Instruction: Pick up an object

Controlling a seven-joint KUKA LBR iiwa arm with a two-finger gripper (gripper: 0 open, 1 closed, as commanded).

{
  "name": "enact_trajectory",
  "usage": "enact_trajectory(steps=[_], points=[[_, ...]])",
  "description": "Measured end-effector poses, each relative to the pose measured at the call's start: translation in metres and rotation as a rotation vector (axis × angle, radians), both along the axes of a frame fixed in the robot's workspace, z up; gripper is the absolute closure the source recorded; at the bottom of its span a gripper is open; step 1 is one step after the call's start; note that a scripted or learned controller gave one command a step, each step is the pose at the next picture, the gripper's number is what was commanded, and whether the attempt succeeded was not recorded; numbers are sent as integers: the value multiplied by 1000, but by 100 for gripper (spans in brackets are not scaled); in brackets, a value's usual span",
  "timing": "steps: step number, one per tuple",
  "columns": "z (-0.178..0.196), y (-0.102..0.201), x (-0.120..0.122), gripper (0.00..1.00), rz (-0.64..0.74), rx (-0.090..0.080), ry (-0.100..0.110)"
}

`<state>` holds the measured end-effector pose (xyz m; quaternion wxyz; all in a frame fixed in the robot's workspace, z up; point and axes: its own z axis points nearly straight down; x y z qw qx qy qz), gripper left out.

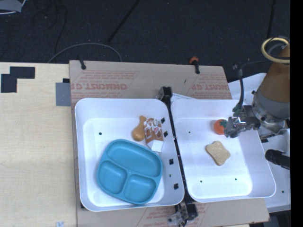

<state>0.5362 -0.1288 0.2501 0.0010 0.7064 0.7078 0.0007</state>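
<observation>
Right bin [255,186], near: toast slice [218,152], tan, flat, porous-looking, long axis diagonal, lying below-left of the gripper [230,126] and apart from it. Farther: small round orange-red fruit [220,126], smooth, just left of the gripper; grip state cannot be told. Left bin [87,126]: blue compartment tray [129,171], glossy.

two bins were set side by side on the bench. in the left bin [87,126], a divided tray [129,170] lay in front of a small packet [153,130]. in the right bin [255,183], a bread slice [218,153] lay near a round fruit [220,126].
</observation>
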Motion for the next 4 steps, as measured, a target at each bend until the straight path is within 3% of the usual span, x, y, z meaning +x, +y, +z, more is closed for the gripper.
enact_trajectory(steps=[1,2,4], points=[[4,47,-2,100,2,3,5],[-2,102,-19,100,3,3,8],[-9,210,-21,100,3,2,7]])
